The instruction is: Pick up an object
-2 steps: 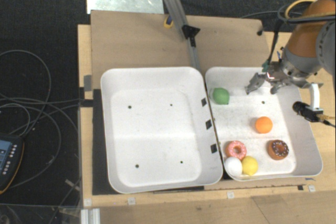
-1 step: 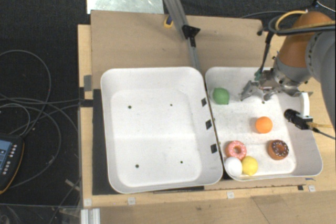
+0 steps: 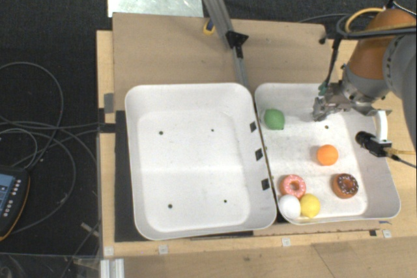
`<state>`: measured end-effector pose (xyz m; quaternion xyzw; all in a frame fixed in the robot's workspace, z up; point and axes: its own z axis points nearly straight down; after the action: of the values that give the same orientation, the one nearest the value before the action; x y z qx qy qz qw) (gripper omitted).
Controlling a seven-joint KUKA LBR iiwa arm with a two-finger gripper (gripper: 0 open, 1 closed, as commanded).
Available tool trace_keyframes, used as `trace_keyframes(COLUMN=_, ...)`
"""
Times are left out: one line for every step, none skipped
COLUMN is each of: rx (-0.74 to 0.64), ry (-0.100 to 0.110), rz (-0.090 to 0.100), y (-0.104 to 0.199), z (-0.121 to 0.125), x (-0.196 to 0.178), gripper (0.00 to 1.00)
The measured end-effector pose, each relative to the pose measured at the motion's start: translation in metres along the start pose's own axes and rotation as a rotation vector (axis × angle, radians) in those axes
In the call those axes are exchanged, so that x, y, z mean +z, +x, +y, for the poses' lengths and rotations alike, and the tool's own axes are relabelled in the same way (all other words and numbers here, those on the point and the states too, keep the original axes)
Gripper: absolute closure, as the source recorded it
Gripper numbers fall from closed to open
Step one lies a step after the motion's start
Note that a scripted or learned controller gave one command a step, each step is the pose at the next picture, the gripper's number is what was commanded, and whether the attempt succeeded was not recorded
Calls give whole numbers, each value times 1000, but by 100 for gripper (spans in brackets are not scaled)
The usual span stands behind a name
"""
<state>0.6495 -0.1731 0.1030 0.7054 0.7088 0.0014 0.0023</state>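
A: Camera view, looking down at a slant. Two white bins side by side; the left bin (image 3: 189, 159) has bare floor, the right bin (image 3: 378, 195) holds all the objects.

B: Gripper?

A: The gripper (image 3: 321, 111) hangs over the far part of the right bin, near its back wall. Too small and dark to read the jaws, so I cannot tell their state. Nothing visible between them.

B: Nearest object?

A: The green ball (image 3: 274, 119), to the gripper's left, close to the wall shared by the bins, apart from the gripper. The orange ball (image 3: 328, 155) sits mid-bin, nearer the camera.

B: Front of the bin?

A: The pink donut (image 3: 293, 185), white ball (image 3: 290, 207) and yellow ball (image 3: 310, 206) are clustered, touching or nearly so. The chocolate donut (image 3: 345, 185) lies to their right, apart.
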Motion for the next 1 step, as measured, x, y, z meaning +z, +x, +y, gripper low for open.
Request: trace_keyframes(rx=-2, ry=-3, rz=0, y=10, z=7, x=-54, gripper=100)
